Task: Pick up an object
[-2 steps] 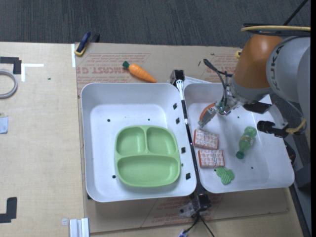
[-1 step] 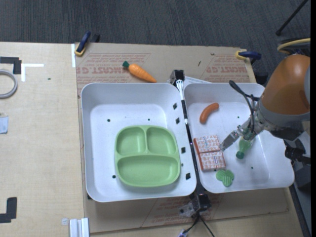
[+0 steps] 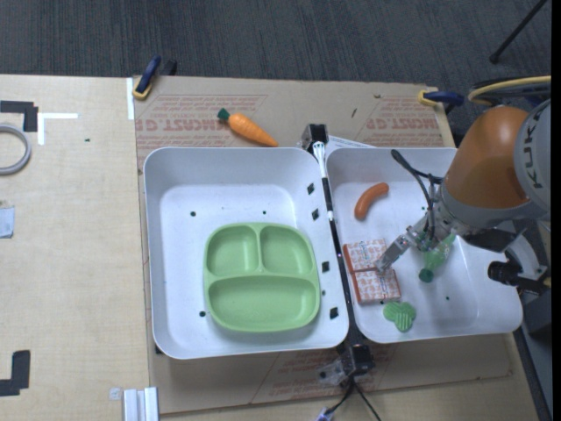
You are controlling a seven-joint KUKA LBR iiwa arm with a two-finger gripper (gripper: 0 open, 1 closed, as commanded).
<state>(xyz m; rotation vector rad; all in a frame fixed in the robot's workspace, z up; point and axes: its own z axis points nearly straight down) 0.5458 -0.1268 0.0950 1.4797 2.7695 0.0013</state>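
Left bin (image 3: 166,261): green divided plate (image 3: 261,276), untouched. Carrot (image 3: 249,128) lies on the worktop behind it. Right bin (image 3: 491,314): sausage (image 3: 371,199) at the back, patterned packet (image 3: 372,272) by the left wall, green leaf piece (image 3: 401,316) in front. I read the claw (image 3: 412,246) low over the bin floor, just right of the packet, a green bottle-like item (image 3: 433,261) beside it. Clenched or released: I cannot tell. Nothing lifted yet; the pick remains.
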